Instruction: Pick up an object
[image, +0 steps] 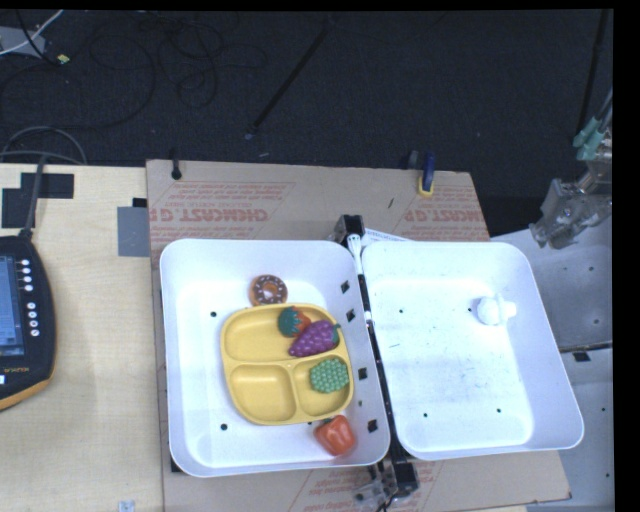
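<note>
Gripper (577, 215) sits at far right edge, off the bins; can't tell its state. Best target: white object (492, 311), alone in right bin (450, 420). It should come straight down, centred over it w/ room each side.

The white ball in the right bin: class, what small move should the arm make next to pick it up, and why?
Probably swing in from the right to hover above the white ball. It lies alone in the right bin, with open floor around it, nearest the arm's side.
</note>
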